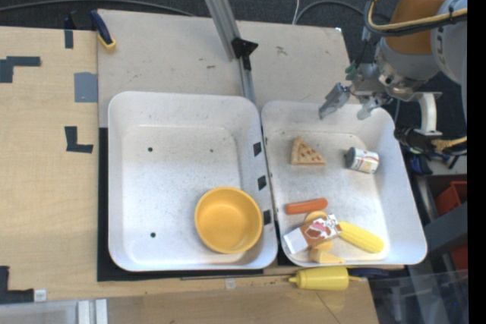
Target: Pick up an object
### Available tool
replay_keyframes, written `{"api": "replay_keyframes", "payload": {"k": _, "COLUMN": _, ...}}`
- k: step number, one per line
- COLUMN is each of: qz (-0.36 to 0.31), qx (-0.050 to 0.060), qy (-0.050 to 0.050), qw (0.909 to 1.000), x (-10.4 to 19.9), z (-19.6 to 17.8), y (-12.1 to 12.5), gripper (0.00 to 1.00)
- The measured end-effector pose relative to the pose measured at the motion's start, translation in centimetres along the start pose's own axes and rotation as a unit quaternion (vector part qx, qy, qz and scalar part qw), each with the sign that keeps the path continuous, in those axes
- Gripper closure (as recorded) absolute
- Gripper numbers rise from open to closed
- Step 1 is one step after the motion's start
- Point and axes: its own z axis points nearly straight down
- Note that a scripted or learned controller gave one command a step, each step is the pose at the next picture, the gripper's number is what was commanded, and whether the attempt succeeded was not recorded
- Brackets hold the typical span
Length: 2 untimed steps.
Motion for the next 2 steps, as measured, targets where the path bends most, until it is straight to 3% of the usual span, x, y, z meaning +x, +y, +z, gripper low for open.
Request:
{"api": "replay_keyframes", "payload": {"k": 1, "qz": 0.000, "qx": 0.000, "qy": 0.000, "qw": 1.0000, "x": 0.0, "z": 0.0, "y": 0.0, "gripper": 0.00}}
{"api": "replay_keyframes", "payload": {"k": 2, "qz": 0.000, "qx": 0.002, "qy": 0.000, "qw": 1.0000, "x": -0.1, "z": 4.4, "y": -0.3, "gripper": 0.00}}
